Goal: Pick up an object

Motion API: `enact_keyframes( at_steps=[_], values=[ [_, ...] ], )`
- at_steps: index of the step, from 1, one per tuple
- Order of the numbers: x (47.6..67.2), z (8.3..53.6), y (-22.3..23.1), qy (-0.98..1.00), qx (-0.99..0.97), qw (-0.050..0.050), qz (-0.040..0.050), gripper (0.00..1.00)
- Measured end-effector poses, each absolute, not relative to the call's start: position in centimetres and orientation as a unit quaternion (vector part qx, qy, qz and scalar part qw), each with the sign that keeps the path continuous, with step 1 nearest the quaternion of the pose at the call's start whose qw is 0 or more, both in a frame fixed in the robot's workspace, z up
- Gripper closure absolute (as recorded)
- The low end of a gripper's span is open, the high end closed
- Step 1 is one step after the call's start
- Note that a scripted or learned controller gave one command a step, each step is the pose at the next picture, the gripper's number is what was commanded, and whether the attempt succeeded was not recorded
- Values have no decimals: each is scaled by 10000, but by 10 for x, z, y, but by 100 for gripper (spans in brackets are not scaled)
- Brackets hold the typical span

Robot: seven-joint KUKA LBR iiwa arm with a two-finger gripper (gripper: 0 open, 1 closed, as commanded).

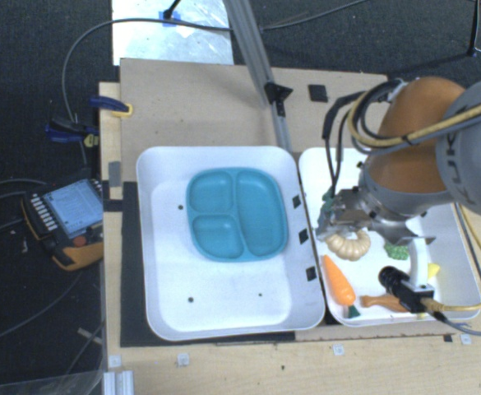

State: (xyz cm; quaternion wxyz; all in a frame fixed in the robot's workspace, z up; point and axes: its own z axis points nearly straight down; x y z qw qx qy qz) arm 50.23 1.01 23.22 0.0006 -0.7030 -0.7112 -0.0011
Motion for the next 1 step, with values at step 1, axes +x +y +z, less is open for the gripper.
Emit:
enact_keyframes(
  at_steps=[1],
  values=[
    [495,222,64,-7108,-7034,7,-7,100]
  ],
)
